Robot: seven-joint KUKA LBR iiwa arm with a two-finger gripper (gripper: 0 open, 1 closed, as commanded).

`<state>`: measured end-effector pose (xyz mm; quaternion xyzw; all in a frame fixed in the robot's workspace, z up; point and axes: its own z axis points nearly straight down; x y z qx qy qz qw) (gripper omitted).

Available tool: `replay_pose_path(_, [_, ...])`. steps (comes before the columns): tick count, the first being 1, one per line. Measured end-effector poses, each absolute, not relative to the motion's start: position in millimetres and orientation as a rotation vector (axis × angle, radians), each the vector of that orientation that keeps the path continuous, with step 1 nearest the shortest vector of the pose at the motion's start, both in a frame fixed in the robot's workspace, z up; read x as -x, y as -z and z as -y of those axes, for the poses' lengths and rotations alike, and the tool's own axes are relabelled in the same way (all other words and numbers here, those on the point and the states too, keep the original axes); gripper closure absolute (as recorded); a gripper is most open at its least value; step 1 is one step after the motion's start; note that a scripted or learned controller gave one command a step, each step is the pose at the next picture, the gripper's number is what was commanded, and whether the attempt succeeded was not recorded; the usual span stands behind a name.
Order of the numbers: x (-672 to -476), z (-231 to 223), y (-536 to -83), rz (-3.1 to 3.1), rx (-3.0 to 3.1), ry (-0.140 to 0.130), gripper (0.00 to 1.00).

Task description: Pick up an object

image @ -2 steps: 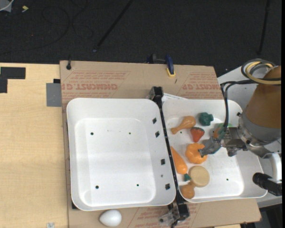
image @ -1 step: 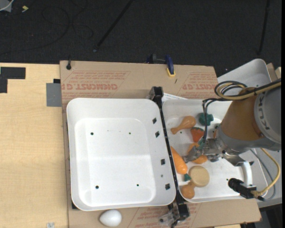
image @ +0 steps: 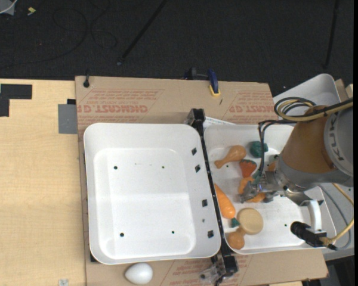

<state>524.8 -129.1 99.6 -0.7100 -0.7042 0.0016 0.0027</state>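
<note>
Wooden tabletop [image: 30, 189] with two white bins; toys crowded in right bin [image: 286, 234]. Gripper [image: 258, 190] low among them, right of centre. Carrot [image: 225, 204] just left of it, long axis running upper-left to lower-right. Finger opening impossible to tell.

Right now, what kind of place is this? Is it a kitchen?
Probably a robot lab, not a kitchen: two white bins on a cardboard-covered bench, toy food like a carrot, and a robot arm reaching in.
</note>
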Motion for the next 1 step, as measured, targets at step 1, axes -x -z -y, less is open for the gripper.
replay_pose_path(1, [-576.2,66.9,-193.1,2.233,2.216,0.01,1.0])
